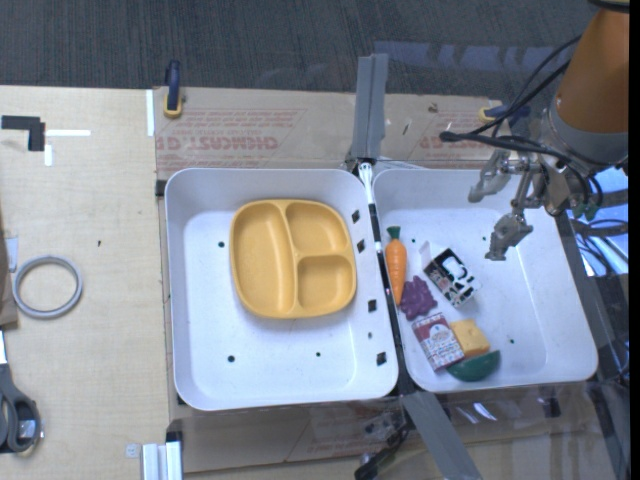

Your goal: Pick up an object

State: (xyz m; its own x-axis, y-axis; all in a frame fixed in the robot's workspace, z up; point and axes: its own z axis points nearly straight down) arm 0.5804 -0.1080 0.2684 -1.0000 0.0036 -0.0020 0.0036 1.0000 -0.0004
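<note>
White right bin [560, 328] lies under the tool [510, 233]; its opening is unclear.

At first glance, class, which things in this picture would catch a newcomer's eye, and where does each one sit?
The yellow divided plate stands out most, lying alone in the left bin. Next comes the cluster in the right bin: a toy carrot against its left wall, with purple grapes, a black-and-white block and a red packet beside it. The gripper hangs over that bin's upper part, above bare floor.
</note>
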